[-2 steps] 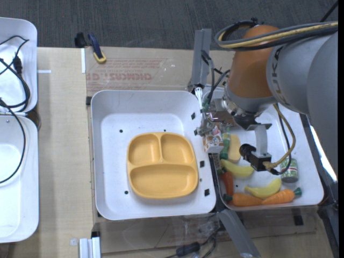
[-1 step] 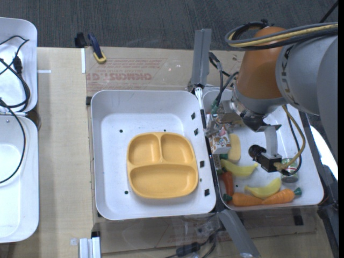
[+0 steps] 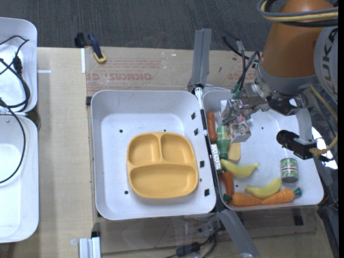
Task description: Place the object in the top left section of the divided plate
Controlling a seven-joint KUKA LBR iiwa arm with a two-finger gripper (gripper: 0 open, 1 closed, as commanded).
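**Crowded pick, plate waiting**

The hand [image 3: 236,116] hangs low over the right white bin [image 3: 309,195], above a small pale block [image 3: 240,130] (possibly the object). Whether it grips anything, I cannot tell. Neighbouring toy carrots [image 3: 263,198] and bananas [image 3: 239,169] could get snagged. The yellow divided plastic plate [image 3: 162,164] sits in the left bin.

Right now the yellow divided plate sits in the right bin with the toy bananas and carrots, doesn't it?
Not quite: the camera view shows the yellow divided plate in the left bin. The toy bananas and carrots lie in the right bin.
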